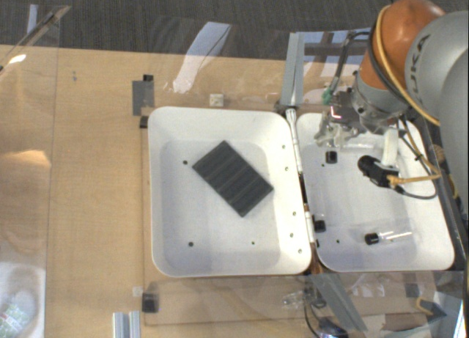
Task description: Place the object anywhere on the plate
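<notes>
Seen from above at a slant: pale wooden bench (80, 182) w/ two shallow white plastic bins side by side, rims nearly touching.

In the left-hand bin (220, 245): dark grey ribbed rectangular plate (232, 178), flat on the floor, turned diagonally to the walls. Sits approx. mid-bin, a little toward the far side, clear of every wall.

In the right-hand bin (352, 204): the task's thing, a small slim pale stick w/ black cap (388, 237). Lies flat on the floor near the near-right corner, capped end pointing toward the left-hand bin, long axis approx. parallel to the near wall. Well apart from the plate, w/ both bins' rims btwn them.

Reaching in from view's right: grey KUKA arm w/ orange band (432, 43), bulking over the right-hand bin's far side. Two-finger gripper (333, 130) low over that bin's far-left corner, close to the rims btwn the bins. Well apart from the stick, and off to the side of the plate rather than over it. Spread or pressed together: cannot tell from this angle.

Also on the right-hand bin's floor: tiny square black bit (331, 157), just nearer the camera than the gripper and well apart from the stick. Second small black piece (319, 224) at the rims where the bins meet; which bin, cannot tell.
</notes>
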You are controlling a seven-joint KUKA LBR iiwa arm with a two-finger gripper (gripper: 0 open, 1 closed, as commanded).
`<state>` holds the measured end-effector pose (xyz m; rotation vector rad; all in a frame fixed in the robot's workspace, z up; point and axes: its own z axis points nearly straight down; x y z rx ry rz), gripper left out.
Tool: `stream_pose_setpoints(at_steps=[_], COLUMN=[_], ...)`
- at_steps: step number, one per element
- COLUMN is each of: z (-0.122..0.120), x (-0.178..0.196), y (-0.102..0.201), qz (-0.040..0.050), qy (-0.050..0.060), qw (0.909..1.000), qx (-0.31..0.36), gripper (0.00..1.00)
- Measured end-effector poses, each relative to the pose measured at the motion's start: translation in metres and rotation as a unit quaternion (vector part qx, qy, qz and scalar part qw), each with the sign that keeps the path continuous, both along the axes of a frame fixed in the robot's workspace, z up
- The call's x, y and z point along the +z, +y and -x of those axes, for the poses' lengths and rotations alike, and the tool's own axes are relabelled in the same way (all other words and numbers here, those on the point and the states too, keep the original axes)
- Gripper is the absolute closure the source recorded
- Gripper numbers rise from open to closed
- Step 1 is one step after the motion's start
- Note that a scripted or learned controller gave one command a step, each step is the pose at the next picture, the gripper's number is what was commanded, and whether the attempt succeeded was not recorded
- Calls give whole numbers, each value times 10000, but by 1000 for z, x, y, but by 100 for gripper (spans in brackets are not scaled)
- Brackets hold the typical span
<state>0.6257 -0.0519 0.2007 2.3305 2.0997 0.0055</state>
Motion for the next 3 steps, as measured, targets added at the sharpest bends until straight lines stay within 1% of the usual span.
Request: stream_pose_setpoints(at_steps=[1,2,3], z=[-3,3,12], x=[-15,-16,-15], y=[14,43,62], qz=[-2,-1,0], qy=[5,5,3], qw=[9959,9907,9848], qx=[908,1358,1734], gripper=[100,100,100])
